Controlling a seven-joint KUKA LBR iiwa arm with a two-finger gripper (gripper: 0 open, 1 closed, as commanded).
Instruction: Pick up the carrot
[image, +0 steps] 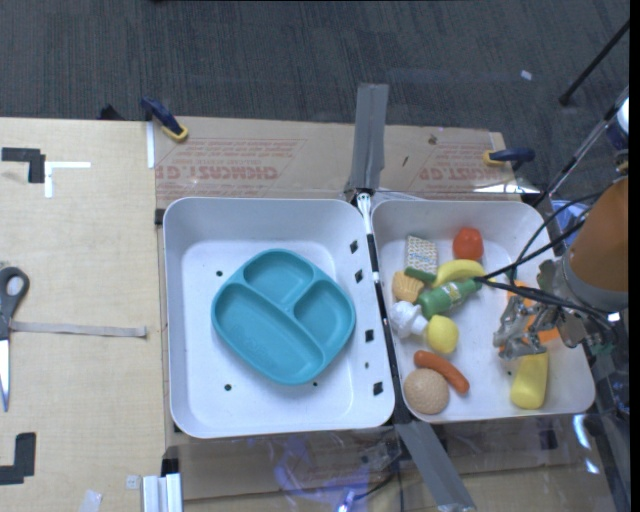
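Observation:
My gripper (518, 335) hangs low over the right side of the right bin (480, 412). Orange bits of a slim piece (537, 340), which looks like the carrot, show right under and beside it, mostly hidden by the gripper's body. I cannot tell whether the gripper has hold of it. A second orange-red stick (442, 370), rounded at both ends, lies at the front of the same bin, well left of the gripper.
A yellow block (530, 381) lies just in front of the gripper. To its left are a lemon (442, 335), green bottle (446, 295), banana (458, 270), tomato (467, 243), corn (407, 287) and a brown ball (427, 392). The left bin (180, 300) holds a blue divided plate (285, 315).

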